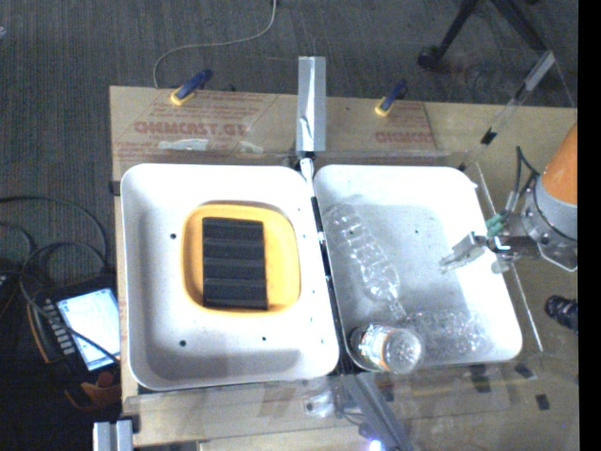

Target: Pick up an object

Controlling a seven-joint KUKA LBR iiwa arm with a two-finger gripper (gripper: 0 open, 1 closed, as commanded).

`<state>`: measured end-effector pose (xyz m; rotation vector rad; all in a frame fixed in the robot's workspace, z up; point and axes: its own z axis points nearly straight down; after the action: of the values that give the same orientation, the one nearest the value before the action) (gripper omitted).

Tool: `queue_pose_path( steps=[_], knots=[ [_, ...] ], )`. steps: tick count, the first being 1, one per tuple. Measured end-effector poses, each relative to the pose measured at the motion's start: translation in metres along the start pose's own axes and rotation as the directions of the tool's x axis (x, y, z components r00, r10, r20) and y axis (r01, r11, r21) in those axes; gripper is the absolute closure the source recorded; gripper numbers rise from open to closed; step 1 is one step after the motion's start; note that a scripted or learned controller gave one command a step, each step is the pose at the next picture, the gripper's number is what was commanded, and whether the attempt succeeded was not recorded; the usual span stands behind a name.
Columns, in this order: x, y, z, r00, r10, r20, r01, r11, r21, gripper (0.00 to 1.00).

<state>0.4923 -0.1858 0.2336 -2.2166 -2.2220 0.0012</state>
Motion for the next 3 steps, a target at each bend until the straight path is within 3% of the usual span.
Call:
queue_pose_path(
  steps=[1, 2, 3],
  knots=[
    [0.003, -0.005, 0.142, 0.997, -0.074, 0.005, 0.074, 0.997, -0.014, 0.0],
    [0.038, 0.056, 0.079, 0.998, -0.055, 0.002, 0.055, 0.998, -0.002, 0.0],
    [-0.033, 0.087, 0.075, 0.982, 0.191, 0.005, -0.191, 0.982, -0.001, 0.0]
  ],
)
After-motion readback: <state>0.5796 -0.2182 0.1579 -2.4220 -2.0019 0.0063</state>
